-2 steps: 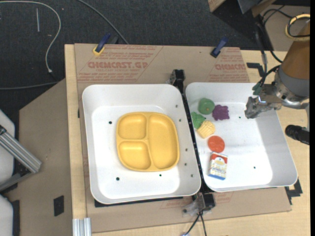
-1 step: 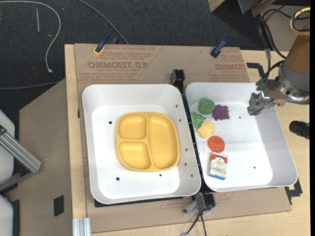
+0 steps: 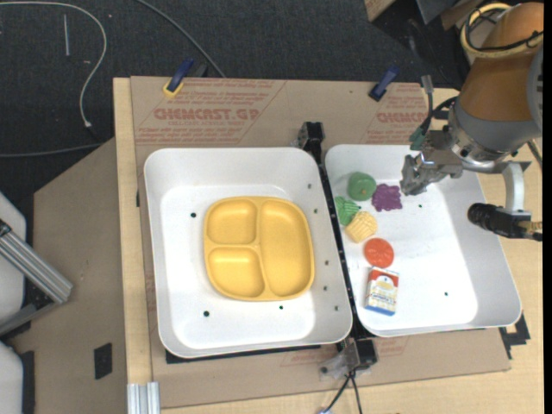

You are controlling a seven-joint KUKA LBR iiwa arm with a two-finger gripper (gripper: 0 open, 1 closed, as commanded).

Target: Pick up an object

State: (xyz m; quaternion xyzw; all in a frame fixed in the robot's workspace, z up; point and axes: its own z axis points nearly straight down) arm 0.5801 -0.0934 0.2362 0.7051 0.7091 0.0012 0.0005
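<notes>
Carton [image 3: 383, 291] upright, long axis near-far.

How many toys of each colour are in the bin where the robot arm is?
Green: 2, a round one and a leafy one
Purple: 1, the grapes
Yellow: 1, the corn
Red-orange: 1, the tomato
Red and white: 1, the small box
Total: 6
</notes>
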